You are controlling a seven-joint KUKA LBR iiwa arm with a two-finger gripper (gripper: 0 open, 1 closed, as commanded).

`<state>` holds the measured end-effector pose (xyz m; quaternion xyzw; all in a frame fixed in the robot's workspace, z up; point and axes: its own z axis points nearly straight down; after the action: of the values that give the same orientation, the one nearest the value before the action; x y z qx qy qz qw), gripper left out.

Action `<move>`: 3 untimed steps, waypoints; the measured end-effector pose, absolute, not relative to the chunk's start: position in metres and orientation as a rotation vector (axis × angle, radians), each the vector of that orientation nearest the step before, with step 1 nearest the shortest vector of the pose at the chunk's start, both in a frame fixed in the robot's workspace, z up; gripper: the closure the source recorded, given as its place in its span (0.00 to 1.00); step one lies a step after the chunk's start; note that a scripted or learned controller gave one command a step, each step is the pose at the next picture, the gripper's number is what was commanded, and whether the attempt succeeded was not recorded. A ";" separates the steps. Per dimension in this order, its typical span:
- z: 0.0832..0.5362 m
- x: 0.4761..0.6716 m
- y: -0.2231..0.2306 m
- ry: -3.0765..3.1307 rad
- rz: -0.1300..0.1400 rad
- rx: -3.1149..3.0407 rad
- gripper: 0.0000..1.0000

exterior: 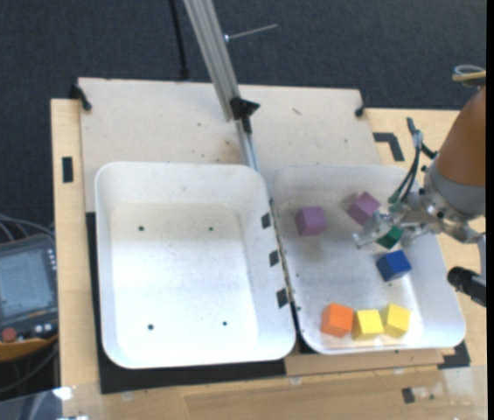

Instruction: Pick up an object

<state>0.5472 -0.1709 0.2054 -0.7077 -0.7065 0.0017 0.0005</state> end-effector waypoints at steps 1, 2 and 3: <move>0.162 0.543 -0.177 -2.219 0.006 -2.222 0.00; 0.120 0.540 -0.178 -2.221 0.002 -2.225 0.00; 0.133 0.541 -0.178 -2.216 -0.006 -2.235 1.00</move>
<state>0.5411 -0.1782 0.1326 -0.7101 -0.7040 -0.0018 -0.0029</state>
